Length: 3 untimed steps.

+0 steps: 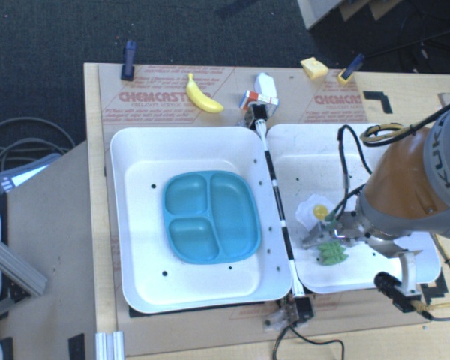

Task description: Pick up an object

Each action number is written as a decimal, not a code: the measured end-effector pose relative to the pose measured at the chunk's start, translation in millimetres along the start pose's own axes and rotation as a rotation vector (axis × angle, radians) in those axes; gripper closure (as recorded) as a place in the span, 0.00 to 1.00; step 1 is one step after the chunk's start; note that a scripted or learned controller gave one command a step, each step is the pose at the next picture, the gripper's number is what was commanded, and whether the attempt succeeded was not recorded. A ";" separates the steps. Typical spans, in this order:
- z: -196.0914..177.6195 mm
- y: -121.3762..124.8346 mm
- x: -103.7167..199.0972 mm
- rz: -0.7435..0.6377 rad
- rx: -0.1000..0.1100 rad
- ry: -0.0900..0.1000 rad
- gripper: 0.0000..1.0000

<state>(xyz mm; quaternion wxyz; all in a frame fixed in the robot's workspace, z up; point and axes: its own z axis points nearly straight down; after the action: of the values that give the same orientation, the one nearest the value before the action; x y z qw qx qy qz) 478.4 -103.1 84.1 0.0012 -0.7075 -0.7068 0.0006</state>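
pincer [320,236] low in right bin [405,276], beside green object [332,254] toward table's front edge | fingers: cannot tell | risk: crowding yellow piece [319,211] spoils my grip

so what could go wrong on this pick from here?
1. The gripper sits low in the right bin between a green object and a yellow one; it may nudge or grab the wrong one.
2. The green object is small and lumpy, so it could slip out.
3. The bin divider is close; a sideways move may clip it.
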 end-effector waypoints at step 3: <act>-0.4 44.6 7.5 -0.002 -0.004 -0.001 0.00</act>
<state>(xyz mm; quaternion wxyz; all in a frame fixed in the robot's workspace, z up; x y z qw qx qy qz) 523.0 -95.7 84.4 -0.0006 -0.7067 -0.7075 -0.0003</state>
